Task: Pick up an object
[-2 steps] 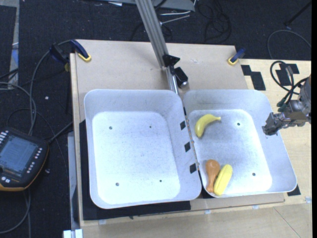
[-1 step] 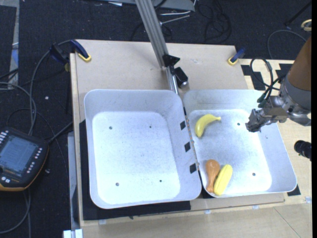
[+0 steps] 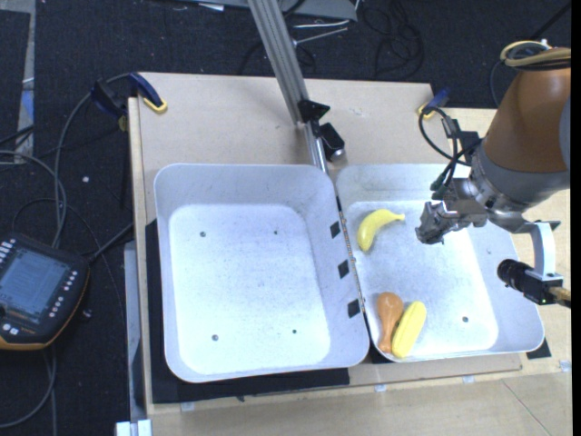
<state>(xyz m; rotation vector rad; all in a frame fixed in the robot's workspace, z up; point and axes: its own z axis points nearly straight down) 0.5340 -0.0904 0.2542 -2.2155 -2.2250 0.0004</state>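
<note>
- Clearly, your gripper (image 3: pixel 432 227) hung over the right bin (image 3: pixel 472 330), just right of the banana (image 3: pixel 378 226); whether it was wide or narrow, you could not tell
- Nothing showed in its grasp, so the pick looked not yet made
- You had the banana lying apart and easiest to reach; closing across its narrow middle would probably have served best
- You might have avoided the yellow piece (image 3: pixel 409 327) and orange piece (image 3: pixel 389 316), touching near the front wall
- Your left bin (image 3: pixel 172 189) offered nothing
</note>
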